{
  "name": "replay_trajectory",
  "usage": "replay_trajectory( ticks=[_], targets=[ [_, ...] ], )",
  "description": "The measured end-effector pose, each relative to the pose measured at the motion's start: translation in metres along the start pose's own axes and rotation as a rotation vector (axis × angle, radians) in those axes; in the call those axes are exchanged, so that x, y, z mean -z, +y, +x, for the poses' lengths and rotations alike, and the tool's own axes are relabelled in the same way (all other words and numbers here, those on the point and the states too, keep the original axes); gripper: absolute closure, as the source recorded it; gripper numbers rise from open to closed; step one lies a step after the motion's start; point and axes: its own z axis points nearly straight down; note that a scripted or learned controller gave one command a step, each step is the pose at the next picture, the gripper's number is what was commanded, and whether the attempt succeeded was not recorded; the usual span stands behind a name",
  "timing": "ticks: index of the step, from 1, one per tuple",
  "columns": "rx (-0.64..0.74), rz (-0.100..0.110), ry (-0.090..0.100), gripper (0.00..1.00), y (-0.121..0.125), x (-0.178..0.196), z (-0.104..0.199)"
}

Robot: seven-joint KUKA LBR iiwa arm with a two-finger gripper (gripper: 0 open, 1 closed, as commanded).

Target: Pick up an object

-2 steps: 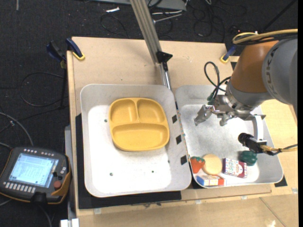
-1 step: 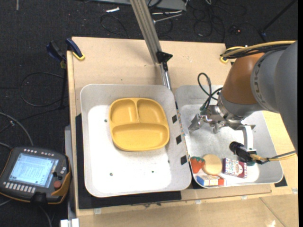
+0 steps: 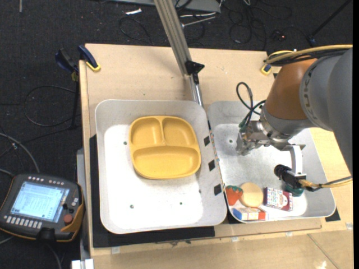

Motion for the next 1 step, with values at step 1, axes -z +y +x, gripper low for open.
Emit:
replay_trajectory(
  ticks=[1],
  targets=[
    [0.003, -0.006, -0.001, 1.00, -0.0017, 0.0627, 0.0030]
  ],
)
